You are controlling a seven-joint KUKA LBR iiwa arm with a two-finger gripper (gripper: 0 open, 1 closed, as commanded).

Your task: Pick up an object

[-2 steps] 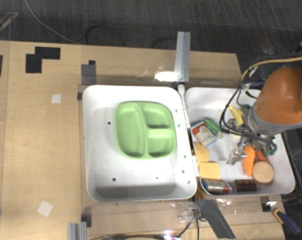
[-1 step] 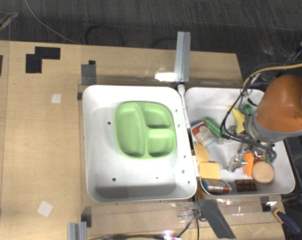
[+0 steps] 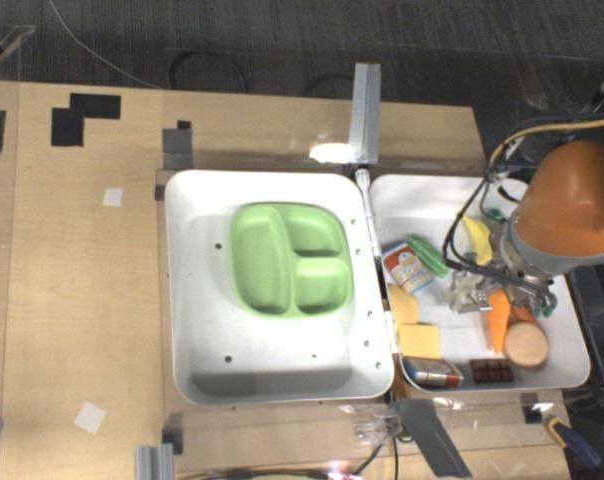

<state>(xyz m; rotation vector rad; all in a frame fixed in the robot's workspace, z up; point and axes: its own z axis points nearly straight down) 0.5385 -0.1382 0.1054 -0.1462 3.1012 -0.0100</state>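
In the right bin [image 3: 572, 363], the arm [image 3: 572, 203] has its wrist low over a crowd of small play-food pieces, which is where anything worth picking lies; the left bin [image 3: 197, 368] carries just a green tray [image 3: 287, 258], set near its middle and well apart from the arm. The gripper [image 3: 472, 296] sits in the gap between a green pod [image 3: 427, 256] and a carrot [image 3: 498, 320], and its metal tip looks close to the bin floor. Whether it is open or closed I cannot tell, since the wrist and cables hide most of it and nothing is visibly caught in it. The carrot lies just beside the tip on the arm's side, running down toward a tan disc [image 3: 526, 345], so it seems the likeliest target, though a red carton [image 3: 407, 268] is also near. Yellow slabs [image 3: 418, 340] rest against the wall shared with the left bin, a brown bar [image 3: 490, 372] and a red tube [image 3: 434, 376] along the near edge, and a banana [image 3: 474, 236] is half hidden under the cables. Packed this tightly, neighbours could be nudged or pinched together; a clean lift probably needs the tip centred across the carrot's narrow width.
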